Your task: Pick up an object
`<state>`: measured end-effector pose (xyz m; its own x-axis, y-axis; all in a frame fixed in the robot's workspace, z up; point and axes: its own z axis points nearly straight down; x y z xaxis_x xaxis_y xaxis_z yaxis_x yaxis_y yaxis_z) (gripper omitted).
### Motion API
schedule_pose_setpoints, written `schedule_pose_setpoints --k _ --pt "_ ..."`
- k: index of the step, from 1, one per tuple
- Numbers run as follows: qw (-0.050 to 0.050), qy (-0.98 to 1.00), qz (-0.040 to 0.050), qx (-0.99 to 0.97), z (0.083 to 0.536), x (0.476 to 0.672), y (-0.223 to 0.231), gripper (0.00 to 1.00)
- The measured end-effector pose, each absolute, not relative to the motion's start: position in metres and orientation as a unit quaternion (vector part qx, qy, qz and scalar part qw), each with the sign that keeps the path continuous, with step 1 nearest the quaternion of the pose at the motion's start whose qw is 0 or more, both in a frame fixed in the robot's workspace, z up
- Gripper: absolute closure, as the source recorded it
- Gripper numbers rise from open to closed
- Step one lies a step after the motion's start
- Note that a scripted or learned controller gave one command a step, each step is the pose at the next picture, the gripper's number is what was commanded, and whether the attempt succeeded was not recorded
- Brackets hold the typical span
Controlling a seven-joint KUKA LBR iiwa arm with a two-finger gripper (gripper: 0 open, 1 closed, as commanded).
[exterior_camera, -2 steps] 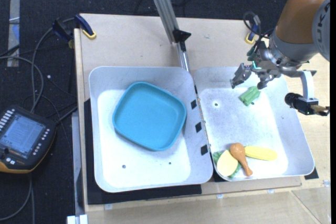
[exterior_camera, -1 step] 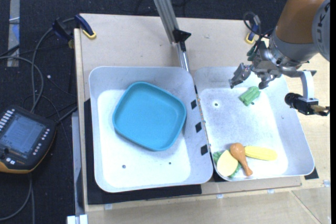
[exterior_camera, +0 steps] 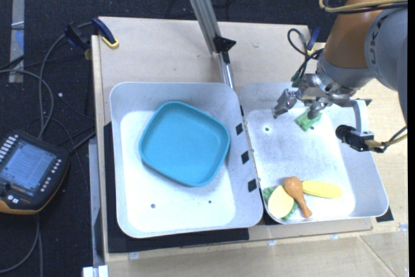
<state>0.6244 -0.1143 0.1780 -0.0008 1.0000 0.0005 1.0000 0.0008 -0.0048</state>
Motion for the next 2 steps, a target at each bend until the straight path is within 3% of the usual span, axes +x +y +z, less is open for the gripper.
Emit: schedule_pose_setpoints --k 2 --pt "0.001 -0.707 0.0011 -0.707 0.093 0.62 -0.107 0.0"
